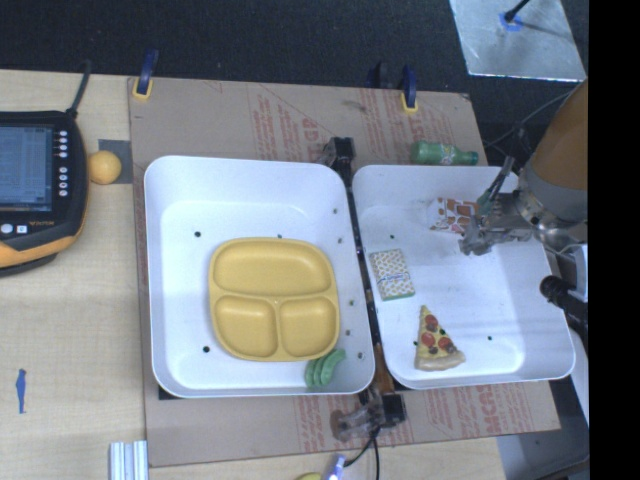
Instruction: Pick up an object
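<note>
In the right bin (pixel 520 368) lie a toy pizza slice (pixel 434 340) near the front, a small patterned card (pixel 391 273) by the left wall, and a red-and-white item (pixel 452 212) toward the back. My gripper (pixel 478 236) hangs low in the right bin, just right of the red-and-white item, with nothing visibly held. The left bin (pixel 170 198) holds a yellow divided plate (pixel 272 298) and a green toy (pixel 324 369) at its front right corner.
A green bottle (pixel 444 153) lies on the cardboard behind the right bin. A teach pendant (pixel 35 188) and an orange ball (pixel 104 166) sit at the left of the bench. Clamps hold the cardboard's back edge.
</note>
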`<state>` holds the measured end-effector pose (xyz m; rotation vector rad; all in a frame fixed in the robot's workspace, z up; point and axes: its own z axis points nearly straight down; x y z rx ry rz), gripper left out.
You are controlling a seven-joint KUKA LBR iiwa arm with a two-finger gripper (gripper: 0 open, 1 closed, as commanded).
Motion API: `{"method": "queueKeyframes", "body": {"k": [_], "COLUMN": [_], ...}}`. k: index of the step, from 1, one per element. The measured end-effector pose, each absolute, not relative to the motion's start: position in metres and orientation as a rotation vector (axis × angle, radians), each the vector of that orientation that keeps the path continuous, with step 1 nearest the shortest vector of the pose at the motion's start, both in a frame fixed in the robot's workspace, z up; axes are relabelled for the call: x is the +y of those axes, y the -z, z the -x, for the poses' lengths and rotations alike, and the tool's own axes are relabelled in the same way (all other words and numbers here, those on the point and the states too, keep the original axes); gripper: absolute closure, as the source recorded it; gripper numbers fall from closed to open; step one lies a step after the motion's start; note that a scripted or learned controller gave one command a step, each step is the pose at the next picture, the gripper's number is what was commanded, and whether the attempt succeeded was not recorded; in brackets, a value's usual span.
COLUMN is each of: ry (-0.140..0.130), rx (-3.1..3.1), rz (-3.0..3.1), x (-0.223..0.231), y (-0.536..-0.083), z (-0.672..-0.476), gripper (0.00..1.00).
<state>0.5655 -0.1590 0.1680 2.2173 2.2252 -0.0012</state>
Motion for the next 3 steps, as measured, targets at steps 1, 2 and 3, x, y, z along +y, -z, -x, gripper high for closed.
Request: {"method": "queueKeyframes", "body": {"k": [1, 2, 3], "ry": [0.002, 0.004, 0.025], "rx": [2.226, 2.227, 2.253], "rz": [-2.218, -2.219, -2.233], "x": [-0.159, -0.187, -0.212], "y": [-0.167, -0.097, -0.093], "z": [-0.565, -0.601, -0.652], "gripper": [0.00, 0.00, 0.00]}}
